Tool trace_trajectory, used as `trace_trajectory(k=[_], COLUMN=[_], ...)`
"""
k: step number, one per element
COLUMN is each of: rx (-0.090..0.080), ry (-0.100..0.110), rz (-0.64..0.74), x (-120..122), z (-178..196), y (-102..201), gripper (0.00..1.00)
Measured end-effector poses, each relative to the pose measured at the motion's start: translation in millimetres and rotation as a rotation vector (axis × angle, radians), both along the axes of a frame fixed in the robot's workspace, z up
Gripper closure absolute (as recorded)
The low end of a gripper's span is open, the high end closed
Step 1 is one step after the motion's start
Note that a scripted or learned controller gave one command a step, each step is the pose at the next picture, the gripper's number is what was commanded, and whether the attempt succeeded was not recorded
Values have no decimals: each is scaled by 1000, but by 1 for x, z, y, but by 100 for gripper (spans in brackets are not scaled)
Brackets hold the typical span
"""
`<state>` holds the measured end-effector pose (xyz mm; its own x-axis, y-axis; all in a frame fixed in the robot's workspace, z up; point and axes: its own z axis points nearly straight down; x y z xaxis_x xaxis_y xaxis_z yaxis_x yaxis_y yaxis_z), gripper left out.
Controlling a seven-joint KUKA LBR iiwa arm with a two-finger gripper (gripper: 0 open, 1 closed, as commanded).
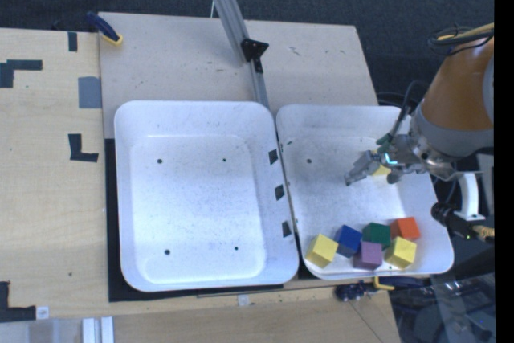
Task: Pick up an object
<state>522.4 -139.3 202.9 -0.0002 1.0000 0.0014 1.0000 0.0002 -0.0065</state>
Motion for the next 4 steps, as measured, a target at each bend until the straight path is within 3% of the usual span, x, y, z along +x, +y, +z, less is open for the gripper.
trace_trajectory(k=[1, 3, 4], rx=[-1, 1, -1], ry=[-5, 2, -3], rz=[2, 0, 0], x=[1, -17, -17], z=[2, -111, -112], y=[0, -2, -1], gripper=[0, 0, 0])
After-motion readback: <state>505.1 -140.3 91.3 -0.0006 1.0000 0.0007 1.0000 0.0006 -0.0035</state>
